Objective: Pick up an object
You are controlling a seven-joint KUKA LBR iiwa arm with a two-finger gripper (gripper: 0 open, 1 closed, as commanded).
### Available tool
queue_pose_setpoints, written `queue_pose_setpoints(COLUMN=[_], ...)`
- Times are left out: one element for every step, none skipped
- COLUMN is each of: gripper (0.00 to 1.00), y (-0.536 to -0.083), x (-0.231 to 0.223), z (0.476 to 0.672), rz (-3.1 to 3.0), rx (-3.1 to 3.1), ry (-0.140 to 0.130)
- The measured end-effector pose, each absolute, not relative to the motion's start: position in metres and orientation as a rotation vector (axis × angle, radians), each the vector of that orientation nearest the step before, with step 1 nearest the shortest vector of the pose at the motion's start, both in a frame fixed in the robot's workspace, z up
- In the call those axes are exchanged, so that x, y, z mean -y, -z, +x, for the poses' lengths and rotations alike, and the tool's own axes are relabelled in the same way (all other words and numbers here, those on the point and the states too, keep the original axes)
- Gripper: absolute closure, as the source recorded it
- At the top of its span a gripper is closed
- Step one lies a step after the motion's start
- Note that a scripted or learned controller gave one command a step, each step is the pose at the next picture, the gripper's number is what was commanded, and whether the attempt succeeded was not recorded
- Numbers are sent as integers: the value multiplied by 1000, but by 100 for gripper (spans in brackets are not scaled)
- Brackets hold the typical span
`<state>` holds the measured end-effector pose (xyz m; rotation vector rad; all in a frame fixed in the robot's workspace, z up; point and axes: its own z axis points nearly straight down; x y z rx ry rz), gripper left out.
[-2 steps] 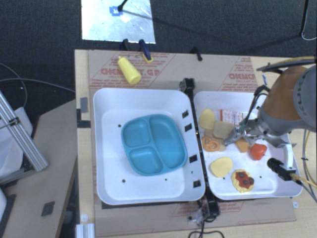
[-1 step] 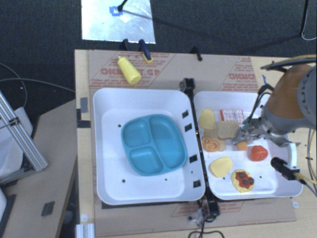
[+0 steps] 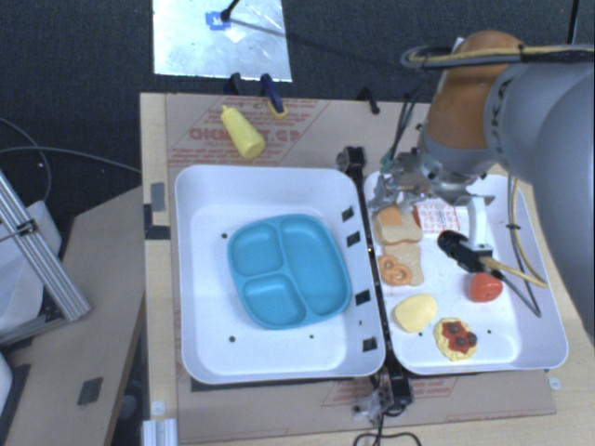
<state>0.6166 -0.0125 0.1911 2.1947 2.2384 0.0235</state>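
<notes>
Grey arm (image 3: 544,110) reached in from right, gripper (image 3: 402,186) lowered over right bin (image 3: 544,342) above bread slice (image 3: 397,225), finger state not discernible, red bench lettering (image 3: 223,134) unreadable

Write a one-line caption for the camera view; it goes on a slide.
Robot arm reaching over the right bin of toy food, beside a left bin holding a blue divided tray.
</notes>
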Motion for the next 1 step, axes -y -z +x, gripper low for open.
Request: queue_pose_setpoints(gripper=[100], y=[-245], x=[-43], z=[613], rz=[2208], rx=[-2230], ry=[-9])
